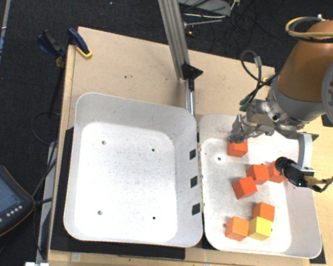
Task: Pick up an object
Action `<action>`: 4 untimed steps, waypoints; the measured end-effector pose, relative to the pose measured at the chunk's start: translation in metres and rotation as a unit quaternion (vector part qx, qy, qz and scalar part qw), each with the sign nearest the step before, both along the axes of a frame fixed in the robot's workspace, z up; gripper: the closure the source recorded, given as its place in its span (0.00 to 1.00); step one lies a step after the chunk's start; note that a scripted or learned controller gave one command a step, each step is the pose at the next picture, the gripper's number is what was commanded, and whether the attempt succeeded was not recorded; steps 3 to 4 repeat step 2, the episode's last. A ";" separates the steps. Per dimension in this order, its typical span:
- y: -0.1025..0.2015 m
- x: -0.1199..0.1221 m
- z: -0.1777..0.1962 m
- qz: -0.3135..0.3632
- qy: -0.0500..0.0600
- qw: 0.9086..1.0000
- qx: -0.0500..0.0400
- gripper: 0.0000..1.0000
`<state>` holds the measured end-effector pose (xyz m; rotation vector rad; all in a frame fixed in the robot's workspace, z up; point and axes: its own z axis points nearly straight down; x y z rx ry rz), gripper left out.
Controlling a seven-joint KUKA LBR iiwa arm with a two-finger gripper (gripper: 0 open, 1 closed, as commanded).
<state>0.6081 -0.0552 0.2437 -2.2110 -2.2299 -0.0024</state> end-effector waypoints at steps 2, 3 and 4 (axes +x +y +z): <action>0.119 -0.018 -0.001 0.000 0.000 1.000 0.000 1.00; 0.119 -0.018 -0.001 0.000 0.000 1.000 0.000 1.00; 0.119 -0.018 -0.001 0.000 0.000 1.000 0.000 1.00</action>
